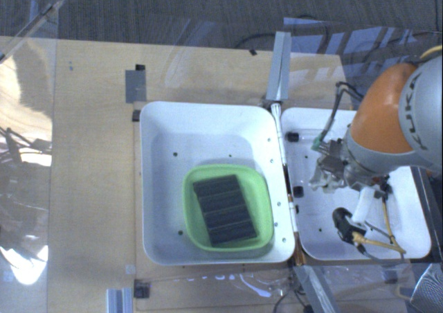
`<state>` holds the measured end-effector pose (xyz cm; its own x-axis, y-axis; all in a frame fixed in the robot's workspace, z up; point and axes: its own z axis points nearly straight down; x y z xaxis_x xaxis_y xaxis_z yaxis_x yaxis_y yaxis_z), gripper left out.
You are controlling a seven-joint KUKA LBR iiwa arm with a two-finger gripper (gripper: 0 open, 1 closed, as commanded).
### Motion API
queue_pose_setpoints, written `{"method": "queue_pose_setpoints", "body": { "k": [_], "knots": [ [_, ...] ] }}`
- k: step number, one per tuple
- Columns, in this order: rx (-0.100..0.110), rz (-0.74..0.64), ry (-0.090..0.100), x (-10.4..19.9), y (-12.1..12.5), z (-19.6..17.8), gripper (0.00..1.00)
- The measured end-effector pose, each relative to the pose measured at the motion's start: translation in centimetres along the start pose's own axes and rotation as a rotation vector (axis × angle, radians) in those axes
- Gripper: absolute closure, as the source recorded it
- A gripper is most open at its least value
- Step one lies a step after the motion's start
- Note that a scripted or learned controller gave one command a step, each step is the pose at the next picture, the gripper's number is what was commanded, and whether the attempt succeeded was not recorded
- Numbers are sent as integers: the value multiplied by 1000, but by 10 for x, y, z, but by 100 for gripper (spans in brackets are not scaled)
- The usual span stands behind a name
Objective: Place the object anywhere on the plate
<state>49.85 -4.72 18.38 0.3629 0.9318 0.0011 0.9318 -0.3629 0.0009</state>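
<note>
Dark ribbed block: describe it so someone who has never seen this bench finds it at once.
Look in the left white bin. A green plate sits in its near half. The dark ribbed block lies on it, the only thing there.

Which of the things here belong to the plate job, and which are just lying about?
Belongs to the job: green plate; black ridged block lying on it; end effector above the right bin.
Just lying about: left bin; grey bracket on the bench; metal post behind the bins.
</note>
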Motion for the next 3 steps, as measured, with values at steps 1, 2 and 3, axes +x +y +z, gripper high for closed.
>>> {"method": "queue_pose_setpoints", "body": {
  "k": [1, 2, 3],
  "knots": [
    [-1, 3, 1, 68, -38, 0, 100],
    [-2, -72, 1, 88, -40, -1, 100],
    [-1, -166, 1, 104, -51, 0, 100]
  ]
}}
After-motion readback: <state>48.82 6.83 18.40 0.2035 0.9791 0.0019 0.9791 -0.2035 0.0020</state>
